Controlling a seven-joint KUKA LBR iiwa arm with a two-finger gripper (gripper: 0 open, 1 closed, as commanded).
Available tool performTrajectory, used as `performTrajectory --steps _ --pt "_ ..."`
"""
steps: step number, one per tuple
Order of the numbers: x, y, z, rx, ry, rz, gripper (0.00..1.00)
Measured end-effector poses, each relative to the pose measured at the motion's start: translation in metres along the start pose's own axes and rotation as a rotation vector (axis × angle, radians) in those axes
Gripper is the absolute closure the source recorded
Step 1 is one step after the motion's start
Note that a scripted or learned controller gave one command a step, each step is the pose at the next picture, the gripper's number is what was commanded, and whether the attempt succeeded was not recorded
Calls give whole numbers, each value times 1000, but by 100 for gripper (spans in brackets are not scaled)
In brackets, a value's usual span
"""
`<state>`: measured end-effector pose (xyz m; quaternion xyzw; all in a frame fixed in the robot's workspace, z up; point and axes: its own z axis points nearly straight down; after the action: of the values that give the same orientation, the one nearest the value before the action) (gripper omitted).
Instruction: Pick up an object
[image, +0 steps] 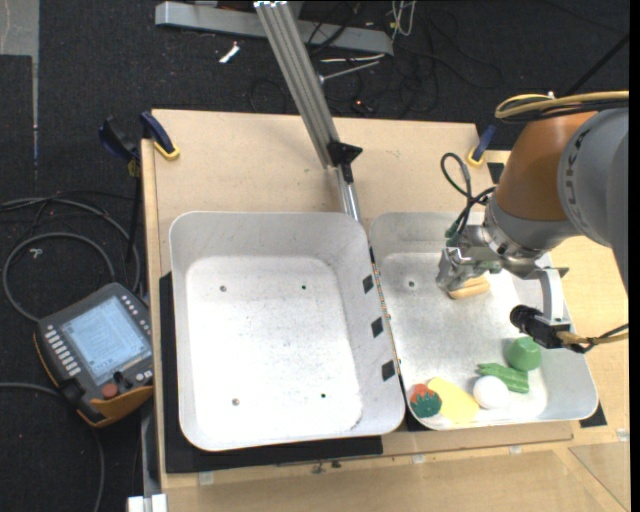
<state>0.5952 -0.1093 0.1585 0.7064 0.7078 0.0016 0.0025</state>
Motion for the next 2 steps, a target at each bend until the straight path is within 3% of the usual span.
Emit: performTrajectory --steps 2 --pt "-6 10 -119 -2 -1 -2 100"
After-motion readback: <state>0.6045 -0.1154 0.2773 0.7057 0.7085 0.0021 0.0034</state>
